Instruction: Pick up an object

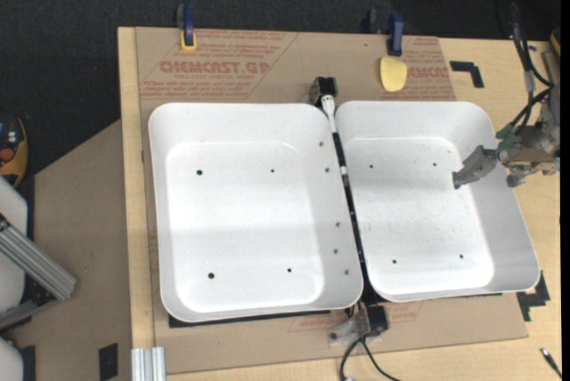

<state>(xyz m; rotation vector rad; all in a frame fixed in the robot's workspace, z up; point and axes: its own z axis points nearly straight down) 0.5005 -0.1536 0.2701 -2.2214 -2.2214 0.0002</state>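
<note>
Pincer [470,169] is what I see at the right edge of the right bin [419,125], low over its rim and pointing into it. Whether it is open or closed I cannot tell, because it is small and blurred, and I see no thing in it. I can find no object to pick inside the right bin, nor inside the left bin [240,125] beside it. A yellow piece [393,74] lies on the surface [267,59] just behind the right bin, under a blue clamp [394,30].
</note>
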